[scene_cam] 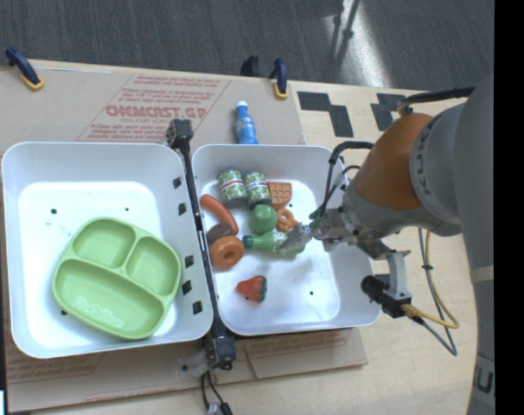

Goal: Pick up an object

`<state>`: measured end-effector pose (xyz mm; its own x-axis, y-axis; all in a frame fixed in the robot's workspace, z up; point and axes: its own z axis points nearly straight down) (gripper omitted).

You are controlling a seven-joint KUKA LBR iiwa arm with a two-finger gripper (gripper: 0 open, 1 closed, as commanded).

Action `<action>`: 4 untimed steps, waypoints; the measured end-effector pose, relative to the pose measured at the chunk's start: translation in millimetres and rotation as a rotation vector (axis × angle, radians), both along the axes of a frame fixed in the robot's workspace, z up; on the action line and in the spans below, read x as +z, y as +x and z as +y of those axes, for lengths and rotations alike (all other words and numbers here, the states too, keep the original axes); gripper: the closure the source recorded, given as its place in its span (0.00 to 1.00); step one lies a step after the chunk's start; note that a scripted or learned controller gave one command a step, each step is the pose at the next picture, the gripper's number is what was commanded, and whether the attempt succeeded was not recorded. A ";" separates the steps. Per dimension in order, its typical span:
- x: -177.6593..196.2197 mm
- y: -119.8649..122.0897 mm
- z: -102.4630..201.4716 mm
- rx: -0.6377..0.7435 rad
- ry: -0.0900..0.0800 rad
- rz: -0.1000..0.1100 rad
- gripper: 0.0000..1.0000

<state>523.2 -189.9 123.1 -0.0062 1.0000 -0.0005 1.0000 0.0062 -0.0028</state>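
- Reaching from the right, end effector [298,237] sitting low in the right bin [324,305] against a green bottle [267,241].
- Hiding finger state; impossible telling.
- Lying nearby: orange ring [226,251], strawberry [253,289].

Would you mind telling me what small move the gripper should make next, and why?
Probably a short straight lift to test the grasp. The gripper is down in the right bin among the toy food, at a green piece; whether anything sits between its fingers cannot be told, so raising it would show.
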 end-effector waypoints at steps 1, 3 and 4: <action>-31.4 -47.3 19.0 0.002 0.002 0.001 0.00; 201.5 -44.4 51.9 0.000 -0.005 -0.014 1.00; 57.9 53.6 8.2 -0.001 0.002 0.002 1.00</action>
